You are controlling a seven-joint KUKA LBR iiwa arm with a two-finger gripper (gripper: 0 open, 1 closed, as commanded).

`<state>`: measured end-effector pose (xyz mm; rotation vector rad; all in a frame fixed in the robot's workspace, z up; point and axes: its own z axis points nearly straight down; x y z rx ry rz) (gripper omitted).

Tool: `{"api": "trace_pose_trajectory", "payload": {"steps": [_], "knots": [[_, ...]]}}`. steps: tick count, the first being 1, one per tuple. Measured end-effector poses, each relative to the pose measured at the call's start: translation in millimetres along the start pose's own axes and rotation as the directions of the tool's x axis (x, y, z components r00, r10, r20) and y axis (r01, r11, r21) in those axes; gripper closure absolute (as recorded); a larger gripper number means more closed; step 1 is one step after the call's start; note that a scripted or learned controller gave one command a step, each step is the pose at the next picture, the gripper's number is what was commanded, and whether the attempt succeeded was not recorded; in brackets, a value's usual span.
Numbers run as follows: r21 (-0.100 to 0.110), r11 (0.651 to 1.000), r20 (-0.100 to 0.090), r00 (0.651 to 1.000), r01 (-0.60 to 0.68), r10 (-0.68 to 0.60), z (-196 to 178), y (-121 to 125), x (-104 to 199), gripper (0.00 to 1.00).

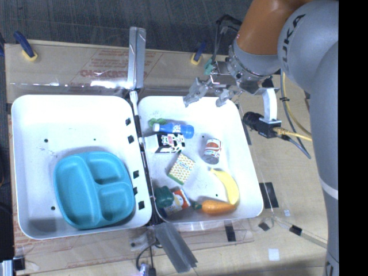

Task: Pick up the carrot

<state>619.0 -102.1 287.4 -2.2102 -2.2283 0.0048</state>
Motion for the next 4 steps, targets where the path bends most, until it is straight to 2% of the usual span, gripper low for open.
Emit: {"api": "trace_pose_trajectory", "payload": {"steps": [1, 2, 3, 4], "knots": [[-0.002, 0.991, 0.0, 0.991, 0.133, -0.133, 10.2, -62.8, -15.4, 0.0], [-0.001, 0.941, 0.0, 0.941, 0.337, -0.337, 70.1, -142.8, -46.9, 0.0], [-0.002, 0.833, 0.0, 0.833, 0.554, -0.554, 192.3, -142.7, -58.8, 0.0], [-0.003, 0.643, 0.003, 0.643, 0.766, -0.766, 176.3, -142.1, -77.2, 0.0]]}}
